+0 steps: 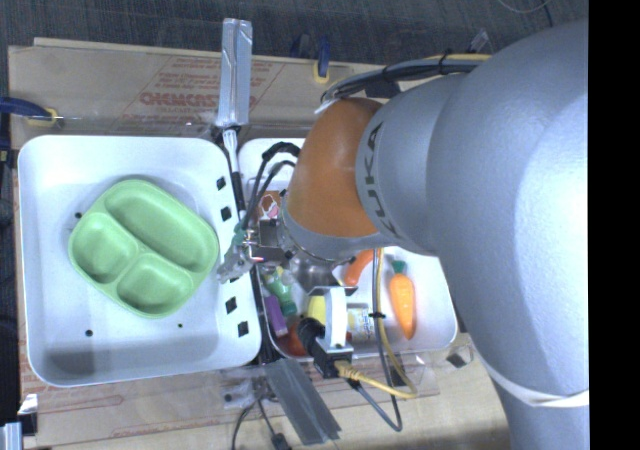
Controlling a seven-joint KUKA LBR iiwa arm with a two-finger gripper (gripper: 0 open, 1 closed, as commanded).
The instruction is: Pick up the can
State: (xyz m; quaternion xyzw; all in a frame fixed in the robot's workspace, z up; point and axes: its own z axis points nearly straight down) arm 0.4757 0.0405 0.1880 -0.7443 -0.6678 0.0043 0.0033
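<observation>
A green divided plate (pixel 143 246) with 3 compartments is lying in the left white bin (pixel 60 168), tilted diagonally. The grey arm (pixel 470 208) with its orange band (pixel 335 183) is reaching in from the right and covering most of the right white bin (pixel 432 323). The gripper (pixel 262 256) is sitting low at that bin's left edge, just beside the divider between the 2 bins; its opening cannot be told. An orange carrot (pixel 401 304) is lying uncovered near the right side. The can cannot be made out.
</observation>
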